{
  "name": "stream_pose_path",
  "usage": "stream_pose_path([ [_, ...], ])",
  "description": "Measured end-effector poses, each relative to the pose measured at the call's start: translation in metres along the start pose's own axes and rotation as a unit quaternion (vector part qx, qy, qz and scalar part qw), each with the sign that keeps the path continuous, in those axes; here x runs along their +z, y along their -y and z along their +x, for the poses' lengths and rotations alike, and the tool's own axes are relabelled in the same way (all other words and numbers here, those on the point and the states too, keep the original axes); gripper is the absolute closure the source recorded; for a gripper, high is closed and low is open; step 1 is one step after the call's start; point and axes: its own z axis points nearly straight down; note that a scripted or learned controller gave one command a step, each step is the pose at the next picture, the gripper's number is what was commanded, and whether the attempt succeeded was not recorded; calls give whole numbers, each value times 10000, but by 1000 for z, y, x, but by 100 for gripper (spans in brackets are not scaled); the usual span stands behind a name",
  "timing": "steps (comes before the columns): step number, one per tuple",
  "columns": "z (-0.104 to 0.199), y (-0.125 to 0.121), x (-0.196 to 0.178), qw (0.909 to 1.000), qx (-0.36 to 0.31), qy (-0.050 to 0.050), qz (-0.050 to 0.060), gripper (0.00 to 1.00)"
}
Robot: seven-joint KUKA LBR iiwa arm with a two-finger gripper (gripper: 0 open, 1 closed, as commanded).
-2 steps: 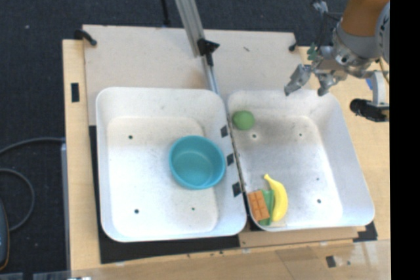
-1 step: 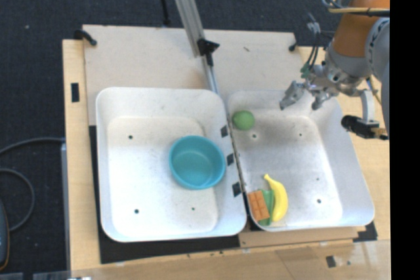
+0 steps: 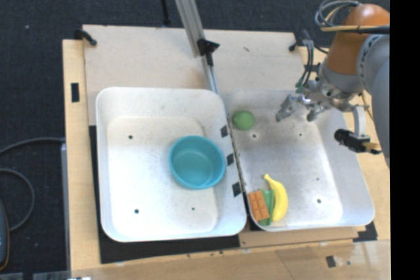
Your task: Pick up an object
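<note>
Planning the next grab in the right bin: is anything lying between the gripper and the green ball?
Nothing visible does. The gripper hovers over the right bin's upper part, and the green ball sits to its left in that bin's upper left corner, with bare floor between. The banana and the orange block lie at the lower edge, off that line.

- Bins (image 3: 164, 98): white plastic, smooth, speckled with dark scuffs.
- Bowl (image 3: 197, 162): glossy blue plastic.
- Bench (image 3: 144, 56): matt, pale, perhaps wood.
- Banana (image 3: 278, 197): shiny, probably plastic.

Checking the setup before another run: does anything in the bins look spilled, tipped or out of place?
Nothing stands out. The blue bowl sits upright in the left bin; the green ball, banana and orange block lie in the right bin.
</note>
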Motion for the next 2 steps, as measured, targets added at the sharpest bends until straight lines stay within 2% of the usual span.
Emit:
stream_pose_path([
  [1,-1,-2,-13,10000,-5,14,-32,100],
  [2,5,-11,-67,10000,-21,-13,-44,100],
])
